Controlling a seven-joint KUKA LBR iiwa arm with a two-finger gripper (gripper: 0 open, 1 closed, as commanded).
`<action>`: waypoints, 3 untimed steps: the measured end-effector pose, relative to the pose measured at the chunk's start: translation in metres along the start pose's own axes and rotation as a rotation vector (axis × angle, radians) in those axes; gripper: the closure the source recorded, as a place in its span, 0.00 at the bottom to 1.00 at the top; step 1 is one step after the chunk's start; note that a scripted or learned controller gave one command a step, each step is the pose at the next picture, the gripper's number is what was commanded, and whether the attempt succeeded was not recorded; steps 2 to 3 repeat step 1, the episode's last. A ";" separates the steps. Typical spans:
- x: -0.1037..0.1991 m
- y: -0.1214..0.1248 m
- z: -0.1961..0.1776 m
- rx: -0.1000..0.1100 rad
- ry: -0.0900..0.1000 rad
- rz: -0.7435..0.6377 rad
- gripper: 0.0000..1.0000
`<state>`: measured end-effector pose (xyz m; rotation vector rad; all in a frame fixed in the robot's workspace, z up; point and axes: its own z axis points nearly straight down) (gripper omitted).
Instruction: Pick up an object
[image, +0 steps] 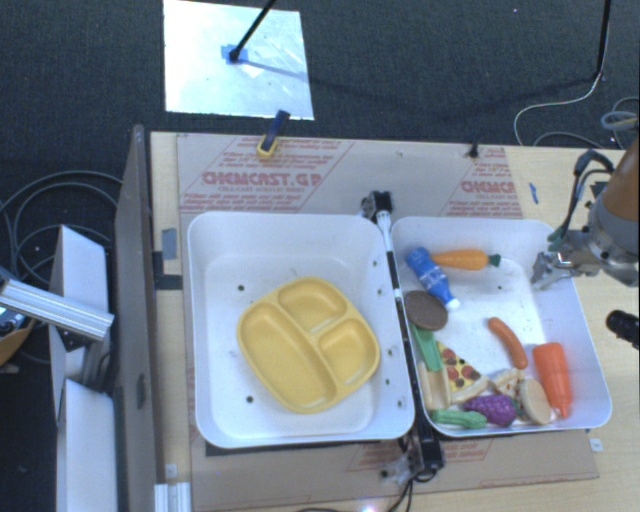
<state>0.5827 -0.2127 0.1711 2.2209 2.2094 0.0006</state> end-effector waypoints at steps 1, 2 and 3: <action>0.050 0.052 0.015 0.001 0.007 -0.015 1.00; 0.050 0.052 0.015 0.001 0.007 -0.015 1.00; 0.050 0.052 0.015 0.001 0.007 -0.015 1.00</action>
